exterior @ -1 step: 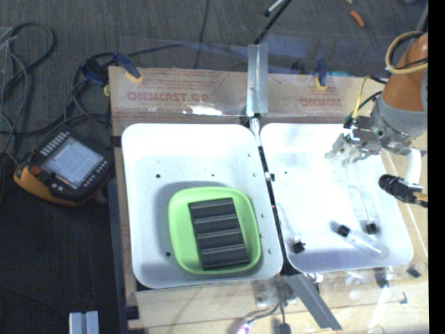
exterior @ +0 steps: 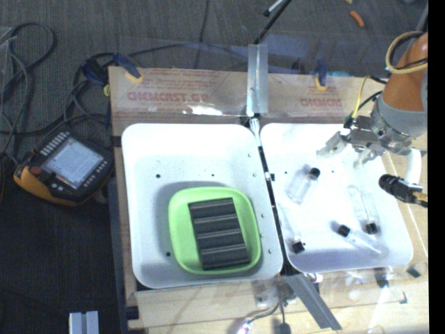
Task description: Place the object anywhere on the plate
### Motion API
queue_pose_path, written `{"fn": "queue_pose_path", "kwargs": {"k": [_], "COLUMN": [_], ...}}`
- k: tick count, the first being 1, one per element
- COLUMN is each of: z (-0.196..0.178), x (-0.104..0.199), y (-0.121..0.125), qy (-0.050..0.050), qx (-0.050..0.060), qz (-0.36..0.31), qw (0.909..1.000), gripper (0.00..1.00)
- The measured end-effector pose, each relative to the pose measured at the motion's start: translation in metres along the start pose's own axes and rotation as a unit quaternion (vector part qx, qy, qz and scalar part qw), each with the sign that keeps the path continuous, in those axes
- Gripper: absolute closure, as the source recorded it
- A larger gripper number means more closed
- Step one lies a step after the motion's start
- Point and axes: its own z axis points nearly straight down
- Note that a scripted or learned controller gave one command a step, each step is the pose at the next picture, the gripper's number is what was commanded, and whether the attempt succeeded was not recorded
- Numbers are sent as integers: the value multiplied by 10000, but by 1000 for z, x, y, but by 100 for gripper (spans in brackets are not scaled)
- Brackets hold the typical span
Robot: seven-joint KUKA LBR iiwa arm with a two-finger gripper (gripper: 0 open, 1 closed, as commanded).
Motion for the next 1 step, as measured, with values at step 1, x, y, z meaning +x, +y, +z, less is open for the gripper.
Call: {"fn": "queue_pose_path", "kwargs": {"k": [1], "z": [-15], "x": [7], "y": [-52], "qy": [23], "qx": [3], "qz": [313], "qw": [9995], "gripper": [0]}}
